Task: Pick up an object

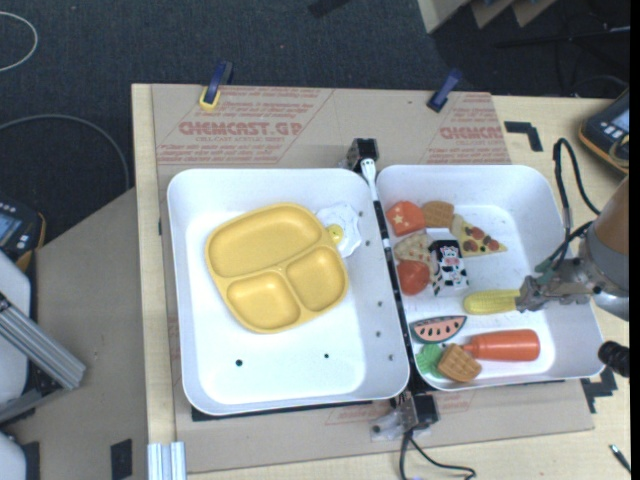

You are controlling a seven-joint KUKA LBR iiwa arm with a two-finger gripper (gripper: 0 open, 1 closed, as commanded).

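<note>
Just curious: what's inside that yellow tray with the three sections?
Nothing that I can see: all three sections of the tray look bare. A fried egg toy lies against its right edge, outside. Whatever is beneath the tray is covered.

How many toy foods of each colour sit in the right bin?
Red: 3, two tomatoes and a sausage
Yellow: 1, banana
Brown: 3
Mixed: 3, pizza, cow carton, watermelon
Green: 1
Total: 11

Bench (150, 268) bears left bin (190, 298), right bin (540, 193).
</note>
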